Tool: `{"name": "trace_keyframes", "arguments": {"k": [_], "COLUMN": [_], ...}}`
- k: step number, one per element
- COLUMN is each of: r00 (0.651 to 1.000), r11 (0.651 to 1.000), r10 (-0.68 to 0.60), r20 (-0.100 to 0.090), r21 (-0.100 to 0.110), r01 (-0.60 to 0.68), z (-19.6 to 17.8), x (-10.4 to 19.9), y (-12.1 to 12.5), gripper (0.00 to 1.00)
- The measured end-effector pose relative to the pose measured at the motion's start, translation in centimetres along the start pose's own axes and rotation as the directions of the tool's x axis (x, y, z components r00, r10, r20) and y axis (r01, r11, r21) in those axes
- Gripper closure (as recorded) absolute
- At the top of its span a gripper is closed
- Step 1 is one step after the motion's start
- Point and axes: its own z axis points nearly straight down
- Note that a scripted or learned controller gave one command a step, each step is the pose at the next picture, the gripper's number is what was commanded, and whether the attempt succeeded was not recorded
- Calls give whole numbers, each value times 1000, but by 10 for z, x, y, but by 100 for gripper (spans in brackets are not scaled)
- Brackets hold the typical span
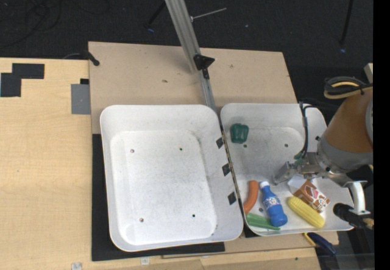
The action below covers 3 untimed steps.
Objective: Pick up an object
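The right bin (268, 117) holds several objects. A green pepper (238, 133) lies near its back left corner. Along the front lie an orange carrot (250, 195), a blue bottle (273, 203), a green pod (262, 222), a yellow corn cob (306, 211) and a red-brown packet (312, 195). My gripper (287, 172) hangs low over the right half of this bin, just behind the bottle and left of the packet. Nothing shows in its grasp.
The left bin (161, 174) is a bare white tray beside the right one. A slanted aluminium bar (183, 25) rises behind the bins. The arm's orange band (350, 122) and grey wrist overhang the right bin's right edge.
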Motion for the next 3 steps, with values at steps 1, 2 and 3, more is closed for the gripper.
{"name": "trace_keyframes", "arguments": {"k": [1, 2, 3], "r00": [1000, 1000, 1000], "r11": [1000, 1000, 1000], "r10": [6, 5, -3], "r20": [1, 4, 4], "r21": [-4, -11, -12], "r01": [-6, -5, 3], "z": [-13, -70, -123], "x": [-2, -1, -1], "y": [1, -8, -7], "gripper": [100, 100, 100]}}
